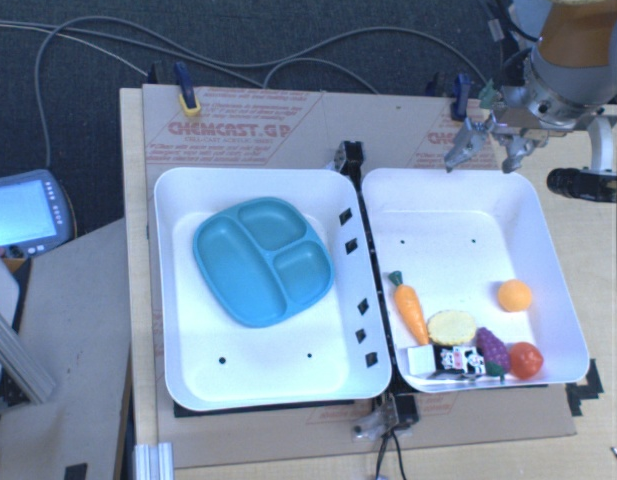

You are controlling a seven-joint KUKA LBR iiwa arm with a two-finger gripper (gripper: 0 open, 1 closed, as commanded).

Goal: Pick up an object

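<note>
My gripper (pixel 487 151) hangs above the far rim of the right bin (pixel 548 238), open, with nothing between its fingers. Well below it, along the near side of that bin, lie a carrot (pixel 410 311), a yellow round piece (pixel 452 326), a small black and white box (pixel 446 360), purple grapes (pixel 492 349), a red tomato (pixel 525 360) and an orange ball (pixel 514 295). The gripper touches none of them.
The left bin (pixel 178 268) holds a blue divided plate (pixel 263 260). Black clips (pixel 354 268) run along the wall between the bins. Blue clamps (pixel 186 88) hold the board at the back. A small screen (pixel 23 211) sits at the far left.
</note>
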